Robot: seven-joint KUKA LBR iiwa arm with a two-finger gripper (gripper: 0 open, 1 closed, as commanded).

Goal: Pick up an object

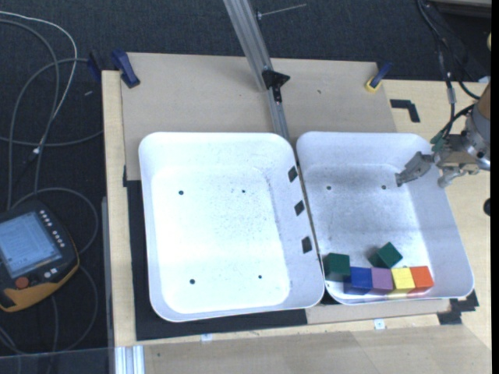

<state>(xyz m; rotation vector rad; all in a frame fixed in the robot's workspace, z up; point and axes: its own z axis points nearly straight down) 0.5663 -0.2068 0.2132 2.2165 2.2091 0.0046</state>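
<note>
One fixed camera looks down at a slant on both white bins [222, 142] from above the bench [234, 92].

bins [226, 150]: white plastic, smooth, faintly speckled
bench [203, 84]: matt tan board
rail [243, 18]: bare metal, dully shiny
blocks [382, 271]: smooth, solid-coloured, matt
floor [156, 14]: dark, rough carpet

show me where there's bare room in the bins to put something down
The left bin offers open floor wall to wall. In the right bin, the floor between its far wall and the block row is free, under the end effector. Crowded: the near edge, where dark green, blue, purple, yellow, orange and green blocks cluster.
</note>
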